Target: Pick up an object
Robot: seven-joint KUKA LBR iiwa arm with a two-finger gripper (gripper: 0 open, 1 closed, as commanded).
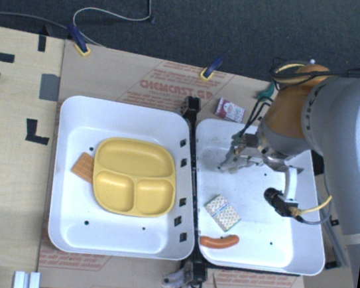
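Observation:
My gripper (233, 163) hangs low over the upper left part of the right bin (303, 259), above bare white floor. A small packet with a green and red pattern (223, 212) lies below it in the same bin, apart from the gripper. An orange sausage (219, 240) rests near that bin's front edge. In the left bin (61, 223) sits a yellow divided plate (136, 176), with a brown waffle-like cracker (83, 167) tucked against its left side. Nothing shows in the gripper's grasp.
A small dark red box (229, 110) lies on the cardboard behind the right bin. A black clamp (191, 105) sits at the back of the divider between the bins. The arm's grey body and cables cover the right bin's right side.

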